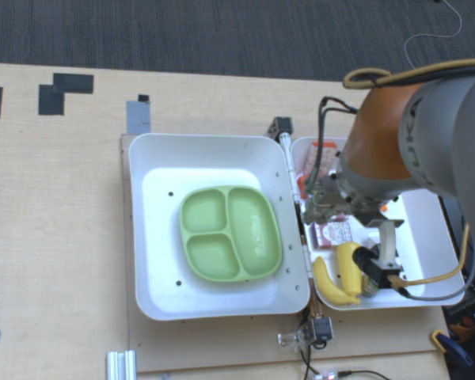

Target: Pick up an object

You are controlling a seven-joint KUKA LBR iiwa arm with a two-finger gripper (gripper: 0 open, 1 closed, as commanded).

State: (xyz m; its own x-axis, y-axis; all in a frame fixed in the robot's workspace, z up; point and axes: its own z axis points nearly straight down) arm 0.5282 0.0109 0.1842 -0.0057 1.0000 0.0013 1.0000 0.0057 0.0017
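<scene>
The fingers (326, 206) are buried under the grey wrist and its orange band, low in the right-hand shallow white bin (435, 220), so I cannot tell how far apart they stand or whether anything sits between them. Around them lies a clutter of small things. At about twelve o'clock is a pink and red printed packet (314, 161), partly hidden by the arm. At about five o'clock lies a small white and maroon printed packet (335, 233), just beside the wrist. Further out the same way, near the bin's front wall, a yellow plastic banana (336, 279) lies curved, with a dark fitting on the arm's cabling overlapping its right side.

At nine o'clock, across the divider, the left-hand white bin (154, 212) holds a pale green three-compartment plastic plate (231, 234), lying flat and well apart from the arm.

Both bins rest on a light wooden table (55, 228).

As a judgement: the task looks to be at the reaching or grasping stage. No object is seen lifted, so the closing, or proof of it, and the raise are left.
</scene>
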